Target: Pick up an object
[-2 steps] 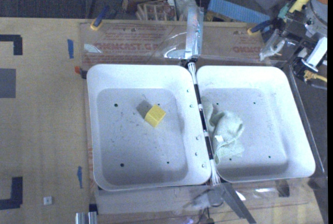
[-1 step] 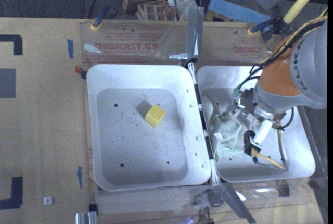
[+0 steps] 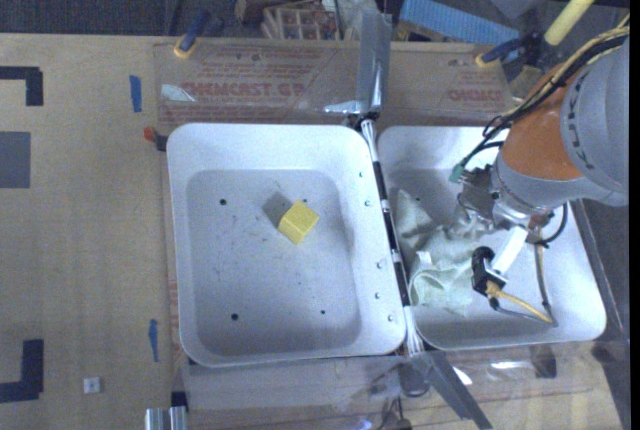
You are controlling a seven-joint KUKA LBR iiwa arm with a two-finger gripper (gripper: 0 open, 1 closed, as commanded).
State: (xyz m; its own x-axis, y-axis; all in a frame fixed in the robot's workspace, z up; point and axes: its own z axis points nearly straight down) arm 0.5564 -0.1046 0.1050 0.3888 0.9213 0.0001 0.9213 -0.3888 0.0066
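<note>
Yellow against the white, a small cube (image 3: pixel 298 222) lies on the floor of the left bin (image 3: pixel 200 156), a little far of that bin's middle. A small grey piece (image 3: pixel 276 207) lies against its far-left side. They are too close for me to tell whether they are two things or one. A few dark specks dot the bin floor around them.

My arm (image 3: pixel 603 108) reaches in from the right, its orange band (image 3: pixel 535 146) hanging over the far part of the right bin (image 3: pixel 584 310). My gripper (image 3: pixel 470 216) is down inside that bin, at the right edge of a heap of crumpled pale material (image 3: pixel 432 280). The heap looks like thin cloth or film, white with a faint green tint. It fills the left half of the right bin, from about the middle to the near wall, close to the rims where the two bins meet. My gripper is at or just above the heap's far-right folds. My own wrist hides its tip, so I cannot tell whether it is released, clenched or grasping any of the material. The yellow cube is well apart from my gripper, across the rims in the other bin.

Both bins rest on a pale wooden desk (image 3: pixel 80 248), with a flattened cardboard sheet (image 3: pixel 262 91) along their far side.
</note>
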